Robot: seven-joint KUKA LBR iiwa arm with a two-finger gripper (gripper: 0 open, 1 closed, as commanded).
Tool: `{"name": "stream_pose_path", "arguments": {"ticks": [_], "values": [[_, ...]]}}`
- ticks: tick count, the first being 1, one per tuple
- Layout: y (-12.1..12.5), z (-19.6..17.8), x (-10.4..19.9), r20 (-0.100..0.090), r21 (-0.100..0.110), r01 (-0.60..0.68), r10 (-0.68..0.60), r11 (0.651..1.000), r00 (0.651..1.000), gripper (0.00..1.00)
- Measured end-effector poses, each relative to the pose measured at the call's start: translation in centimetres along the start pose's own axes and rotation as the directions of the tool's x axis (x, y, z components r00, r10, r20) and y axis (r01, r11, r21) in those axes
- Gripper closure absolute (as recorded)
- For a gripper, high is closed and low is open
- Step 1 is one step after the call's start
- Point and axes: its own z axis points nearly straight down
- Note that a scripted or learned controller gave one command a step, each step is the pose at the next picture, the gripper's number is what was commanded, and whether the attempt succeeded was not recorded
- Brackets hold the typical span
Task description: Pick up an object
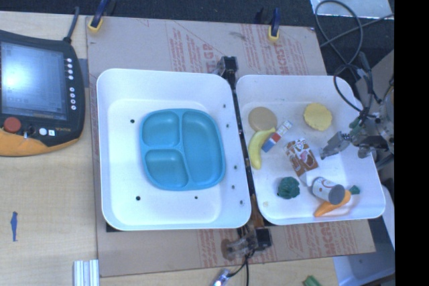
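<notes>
The gripper [342, 142] hung low over the right edge of the right bin [305, 81], and its grey fingers [333, 144] seemed to stand slightly apart with nothing between them, though at this size and slant the gap was hard to read, so whether they were spread or closed could not be told for sure. All the loose things lay in that bin, likely gathered there so the arm, reaching in from the right, could get at any of them, while the left bin [114, 90] held just a blue divided plate [181, 149], well apart from the fingers. Nearest the fingers, just to their left, lay a brown printed packet [301, 156], its long axis running from upper left down to lower right. Below the fingers a small grey-and-white can [326, 189] rested on its side, touching an orange carrot [333, 205] whose long axis lay nearly level with the bin's near wall, green top pointing right. Above and left of the fingers sat a yellow round piece [318, 116]; farther left were a tan disc [262, 118], a banana [257, 147] lying lengthwise along the bin's left wall, a small red, white and blue block [275, 138] and a green broccoli piece [289, 187]. The packet looked the likeliest pick, by my judgement, being closest and lying flat.
</notes>
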Motion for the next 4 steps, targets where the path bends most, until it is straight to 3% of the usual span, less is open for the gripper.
{"name": "stream_pose_path", "arguments": {"ticks": [1,2,3,4], "values": [[3.3,9.1,4.0,0.0,0.003,0.003,-0.003,1.0,1.0,0.0],[-1.6,11.3,5.0,0.0,0.0,0.002,-0.002,1.0,1.0,0.0],[5.7,2.4,1.5,0.001,-0.002,-0.001,0.001,1.0,1.0,0.0],[2.5,11.4,4.4,-0.001,0.003,0.001,-0.001,1.0,1.0,0.0]]}}
